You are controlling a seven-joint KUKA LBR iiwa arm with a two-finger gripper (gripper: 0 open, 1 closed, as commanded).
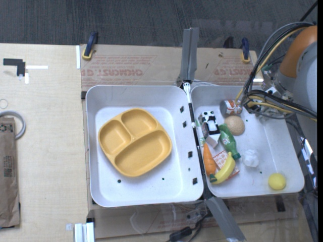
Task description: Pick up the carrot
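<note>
The orange carrot [208,158] lies along the left wall of the right bin [282,150], pointing toward the front. A banana [225,170] and a red-and-white packet [220,160] lie against its right side. A green bottle [229,140] lies just behind them. My gripper [251,105] hangs at the back of the right bin, amid cables, above and to the right of a small can [231,106]. It is well behind and to the right of the carrot.
The right bin also holds a tan ball [235,125], a black-and-white toy [209,120], a white crumpled piece [251,159] and a yellow lemon [276,181]. A yellow divided plate [135,141] lies in the left bin [101,185].
</note>
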